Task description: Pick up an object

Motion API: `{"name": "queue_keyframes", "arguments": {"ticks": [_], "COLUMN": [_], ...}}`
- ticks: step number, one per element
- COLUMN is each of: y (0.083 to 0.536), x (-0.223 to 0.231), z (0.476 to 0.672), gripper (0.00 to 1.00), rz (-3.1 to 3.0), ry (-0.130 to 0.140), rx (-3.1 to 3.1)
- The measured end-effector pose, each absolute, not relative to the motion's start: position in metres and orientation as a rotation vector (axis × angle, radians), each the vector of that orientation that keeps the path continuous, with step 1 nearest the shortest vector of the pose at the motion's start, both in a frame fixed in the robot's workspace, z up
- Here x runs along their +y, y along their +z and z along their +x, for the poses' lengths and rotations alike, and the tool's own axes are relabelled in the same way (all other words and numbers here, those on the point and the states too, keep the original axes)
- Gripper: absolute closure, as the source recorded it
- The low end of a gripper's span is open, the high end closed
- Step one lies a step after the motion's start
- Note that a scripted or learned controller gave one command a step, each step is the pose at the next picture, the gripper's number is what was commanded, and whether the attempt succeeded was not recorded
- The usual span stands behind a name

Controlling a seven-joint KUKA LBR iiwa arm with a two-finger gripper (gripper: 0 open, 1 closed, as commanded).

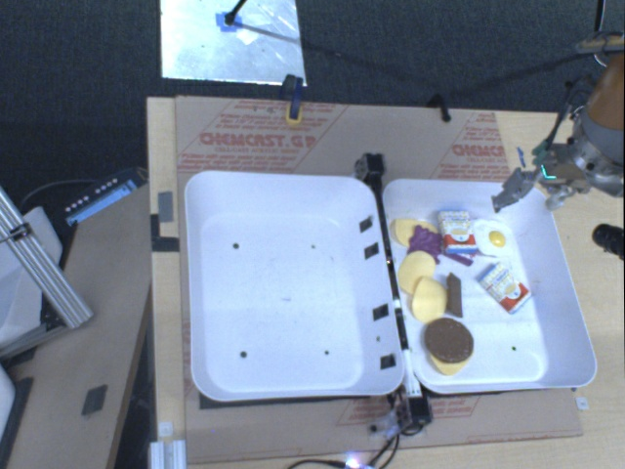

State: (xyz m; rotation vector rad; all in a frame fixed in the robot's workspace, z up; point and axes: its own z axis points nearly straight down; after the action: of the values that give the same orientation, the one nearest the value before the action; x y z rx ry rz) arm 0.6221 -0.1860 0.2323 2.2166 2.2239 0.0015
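The gripper [532, 186] hangs over the far right corner of the right bin [562, 262], and nothing is between its fingers; from this slanted view I cannot tell if the jaws are open or closed. All the objects lie in the right bin, on the side close to the divider between the two bins. Taking the fried egg toy [491, 236] as landmark: it is the piece nearest to the gripper, a small carton [455, 226] touches it on the left, a purple piece [426, 239] and yellow pieces [420, 272] lie further left, a second carton [503, 287] lies just below it, and a brown round cookie [448, 340] is well below, near the front wall. The left bin [283, 281] holds nothing to pick. I judge that the task is in the approach step, no object is lifted yet. The next move calls for choosing one piece, probably the egg or the lower carton because they have more free space around, then going down straight over it with open jaws.
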Motion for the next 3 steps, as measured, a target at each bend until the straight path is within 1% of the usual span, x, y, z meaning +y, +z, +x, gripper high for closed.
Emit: {"name": "queue_keyframes", "arguments": {"ticks": [1,2,3], "y": [0.129,0.096,0.084], "x": [-0.109,-0.096,-0.089], "z": [0.653,0.666,0.645], "gripper": [0.0,0.0,0.0], "rz": [2.211,2.216,2.219], "ry": [0.002,0.006,0.001], "rx": [2.236,2.225,2.223]}}
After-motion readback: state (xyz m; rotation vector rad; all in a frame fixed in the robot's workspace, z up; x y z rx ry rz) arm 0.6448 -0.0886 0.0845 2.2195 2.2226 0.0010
